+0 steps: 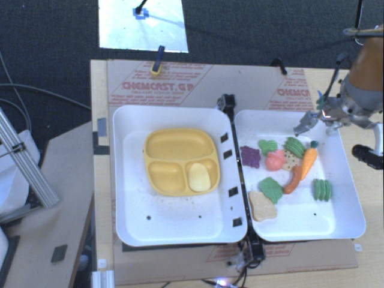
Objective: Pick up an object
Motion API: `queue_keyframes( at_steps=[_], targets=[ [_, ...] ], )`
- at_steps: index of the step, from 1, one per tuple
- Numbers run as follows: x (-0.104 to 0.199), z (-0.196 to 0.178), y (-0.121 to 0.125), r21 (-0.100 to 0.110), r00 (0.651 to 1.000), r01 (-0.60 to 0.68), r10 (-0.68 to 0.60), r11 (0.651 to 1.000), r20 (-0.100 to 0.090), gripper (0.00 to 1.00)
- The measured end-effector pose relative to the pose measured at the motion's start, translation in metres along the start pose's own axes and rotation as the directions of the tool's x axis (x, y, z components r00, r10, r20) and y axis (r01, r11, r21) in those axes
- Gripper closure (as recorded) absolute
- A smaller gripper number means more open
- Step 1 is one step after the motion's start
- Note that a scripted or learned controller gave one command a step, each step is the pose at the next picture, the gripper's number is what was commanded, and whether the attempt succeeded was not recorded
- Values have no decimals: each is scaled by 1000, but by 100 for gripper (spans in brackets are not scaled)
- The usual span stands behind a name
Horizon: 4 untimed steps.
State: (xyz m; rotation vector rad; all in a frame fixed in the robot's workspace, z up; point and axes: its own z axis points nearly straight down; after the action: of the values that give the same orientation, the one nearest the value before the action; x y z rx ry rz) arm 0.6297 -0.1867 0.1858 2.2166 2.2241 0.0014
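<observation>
End effector (312, 123), finger state not discernible, poised over the rear edge of the right bin (345, 218), holding nothing visible; nearest toy foods, green leafy piece (294, 146) and orange carrot (303, 168), lie just below-left on the bin floor, apart from it.

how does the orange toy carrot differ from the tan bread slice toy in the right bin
The orange toy carrot is long, tapered and slanted; the tan bread slice toy is broad and flat. The carrot sits mid-bin among other play foods, while the bread slice lies near the front left corner, touching a green leafy piece. Both lie loose in the right white bin.
</observation>
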Motion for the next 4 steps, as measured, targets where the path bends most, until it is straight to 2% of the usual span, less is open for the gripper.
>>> queue_keyframes(
  at_steps=[1, 2, 3, 4],
  targets=[
    [43, 107, -72, 11, 1000, -2, 2, 1000, -5, 0],
    [5, 100, -47, -3, 1000, -3, 3, 1000, 2, 0],
    [6, 90, -47, -4, 1000, -2, 2, 1000, 1, 100],
    [-20, 101, 20, 44, 1000, 5, -4, 999, -15, 100]
  ],
)
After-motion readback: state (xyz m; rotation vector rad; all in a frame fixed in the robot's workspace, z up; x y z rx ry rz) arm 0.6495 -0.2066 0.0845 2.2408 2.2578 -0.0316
